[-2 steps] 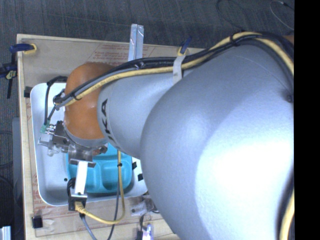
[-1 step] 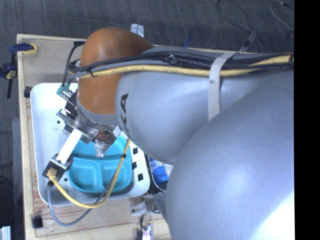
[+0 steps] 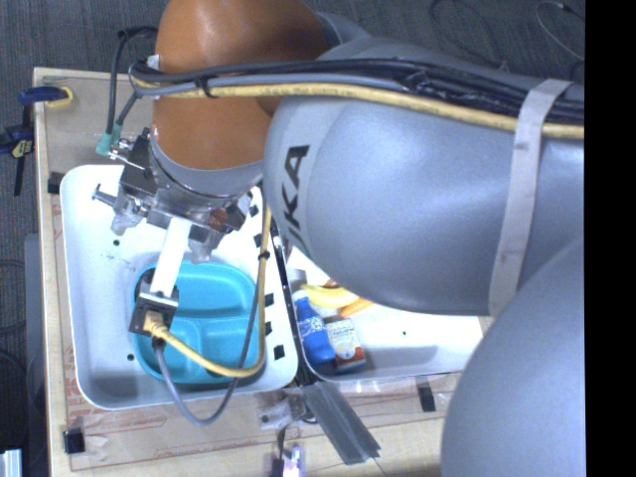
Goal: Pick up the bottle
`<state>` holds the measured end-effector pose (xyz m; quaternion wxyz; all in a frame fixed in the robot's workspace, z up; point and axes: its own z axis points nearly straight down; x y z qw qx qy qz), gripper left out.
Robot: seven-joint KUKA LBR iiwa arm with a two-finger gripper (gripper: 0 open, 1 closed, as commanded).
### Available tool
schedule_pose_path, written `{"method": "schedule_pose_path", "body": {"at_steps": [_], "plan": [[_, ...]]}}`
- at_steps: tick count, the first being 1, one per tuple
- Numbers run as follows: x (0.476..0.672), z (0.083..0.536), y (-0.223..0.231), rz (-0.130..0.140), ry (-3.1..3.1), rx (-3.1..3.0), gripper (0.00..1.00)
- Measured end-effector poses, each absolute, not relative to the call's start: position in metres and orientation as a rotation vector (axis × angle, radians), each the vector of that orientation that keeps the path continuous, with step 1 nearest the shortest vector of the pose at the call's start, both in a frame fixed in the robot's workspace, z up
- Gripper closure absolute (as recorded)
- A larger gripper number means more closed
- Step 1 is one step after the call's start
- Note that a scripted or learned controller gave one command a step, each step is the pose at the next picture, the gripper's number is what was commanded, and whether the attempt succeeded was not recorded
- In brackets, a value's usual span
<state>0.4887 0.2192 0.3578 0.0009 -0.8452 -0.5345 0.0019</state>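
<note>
Nearest the camera, a blue bottle (image 3: 322, 334) with a pale label lies in the right bin (image 3: 422, 338), against the wall it shares with the left bin (image 3: 91, 296). Just behind it, a yellow thing (image 3: 333, 294) shows partly from under the grey arm (image 3: 397, 187). A blue dish (image 3: 211, 306) rests in the left bin. The gripper (image 3: 187, 225) hangs over that bin's far half, apart from the bottle; whether it is released or clenched cannot be told.
</note>
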Motion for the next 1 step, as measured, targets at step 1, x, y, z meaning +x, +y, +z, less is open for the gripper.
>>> {"method": "schedule_pose_path", "body": {"at_steps": [1], "plan": [[0.4745,0.2208,0.2180,0.014,-1.346,-2.839,0.00]]}}
